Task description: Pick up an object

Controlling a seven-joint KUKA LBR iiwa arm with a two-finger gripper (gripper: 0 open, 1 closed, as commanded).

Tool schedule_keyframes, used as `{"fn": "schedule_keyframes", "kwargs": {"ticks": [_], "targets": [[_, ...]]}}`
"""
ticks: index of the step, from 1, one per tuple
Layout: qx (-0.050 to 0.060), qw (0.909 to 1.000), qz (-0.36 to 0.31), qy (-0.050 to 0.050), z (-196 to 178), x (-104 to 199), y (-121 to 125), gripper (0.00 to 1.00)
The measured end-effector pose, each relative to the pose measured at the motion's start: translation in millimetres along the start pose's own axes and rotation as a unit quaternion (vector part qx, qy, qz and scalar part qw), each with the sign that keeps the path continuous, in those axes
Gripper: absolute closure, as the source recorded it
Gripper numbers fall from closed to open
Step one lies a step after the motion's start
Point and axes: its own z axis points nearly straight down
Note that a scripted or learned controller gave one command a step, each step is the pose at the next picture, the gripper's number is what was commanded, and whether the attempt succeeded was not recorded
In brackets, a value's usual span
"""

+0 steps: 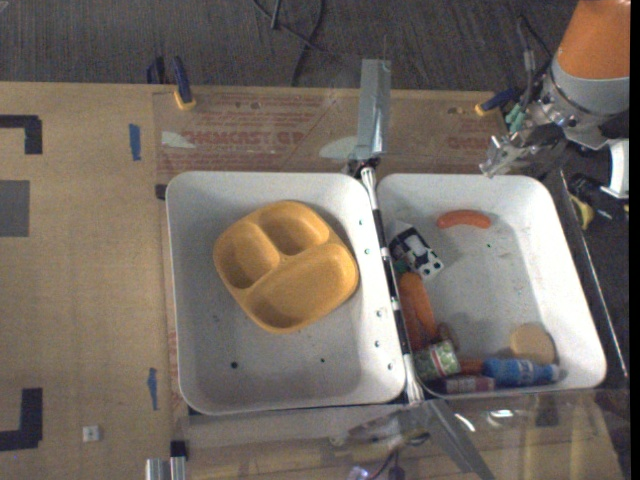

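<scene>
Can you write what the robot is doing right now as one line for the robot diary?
arm: above right bin's far right corner | gripper: nothing seen in it | yellow plate: in left bin | orange sausage: right bin

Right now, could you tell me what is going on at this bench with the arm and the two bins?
The grey and orange arm reaches in from the right, its gripper hovering over the far rim of the right bin, holding nothing. That bin contains an orange sausage-shaped piece, a carrot, a small can, a blue bottle and a tan round piece. The left bin holds a yellow divided plate. Nothing has been picked up yet.
</scene>
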Motion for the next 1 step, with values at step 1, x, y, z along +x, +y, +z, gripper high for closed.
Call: {"fn": "schedule_keyframes", "kwargs": {"ticks": [1], "targets": [[0.0,1.0,0.0,0.0,0.3,-0.1,-0.2,0.0]]}}
